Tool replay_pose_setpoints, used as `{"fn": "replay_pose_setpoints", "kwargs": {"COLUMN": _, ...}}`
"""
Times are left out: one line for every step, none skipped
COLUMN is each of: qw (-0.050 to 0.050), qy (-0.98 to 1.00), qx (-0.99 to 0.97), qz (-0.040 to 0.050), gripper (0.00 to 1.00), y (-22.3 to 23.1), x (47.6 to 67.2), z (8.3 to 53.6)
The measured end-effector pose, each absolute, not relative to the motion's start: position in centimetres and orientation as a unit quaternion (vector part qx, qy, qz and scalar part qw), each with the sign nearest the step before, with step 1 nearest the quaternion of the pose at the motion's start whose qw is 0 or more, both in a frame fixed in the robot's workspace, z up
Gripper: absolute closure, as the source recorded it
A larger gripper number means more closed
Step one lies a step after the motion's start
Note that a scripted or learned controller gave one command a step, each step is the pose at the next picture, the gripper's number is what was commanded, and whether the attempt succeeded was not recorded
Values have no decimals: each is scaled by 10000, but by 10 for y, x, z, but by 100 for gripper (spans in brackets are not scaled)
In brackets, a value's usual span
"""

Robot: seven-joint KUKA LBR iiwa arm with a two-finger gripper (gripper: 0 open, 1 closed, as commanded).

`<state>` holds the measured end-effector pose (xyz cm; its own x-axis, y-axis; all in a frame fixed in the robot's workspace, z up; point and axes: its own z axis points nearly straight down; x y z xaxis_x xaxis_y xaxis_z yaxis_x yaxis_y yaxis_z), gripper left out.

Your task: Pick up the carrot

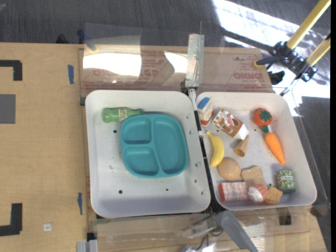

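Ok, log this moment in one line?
carrot: lying in right bin, below tomato | untouched | left bin: teal plate, green bottle

place: lab | cues: taped cardboard bench (42, 156), white bins (100, 193), toy food (231, 168)

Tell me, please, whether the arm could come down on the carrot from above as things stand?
Probably yes. The carrot lies flat in the right bin, uncovered, with bare floor on both sides. The tomato sits close by its green top, so gripping mid-body looks safer.
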<state>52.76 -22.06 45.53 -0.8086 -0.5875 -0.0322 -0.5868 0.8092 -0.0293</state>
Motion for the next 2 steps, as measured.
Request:
{"fn": "replay_pose_setpoints", "kwargs": {"qw": -6, "qy": 8739, "qx": -4861, "qz": 44, "gripper": 100, "y": -220, "x": 518, "z": 171}}
{"fn": "replay_pose_setpoints", "kwargs": {"qw": 55, "qy": 8227, "qx": -5685, "qz": -39, "gripper": 100, "y": -138, "x": 503, "z": 285}}
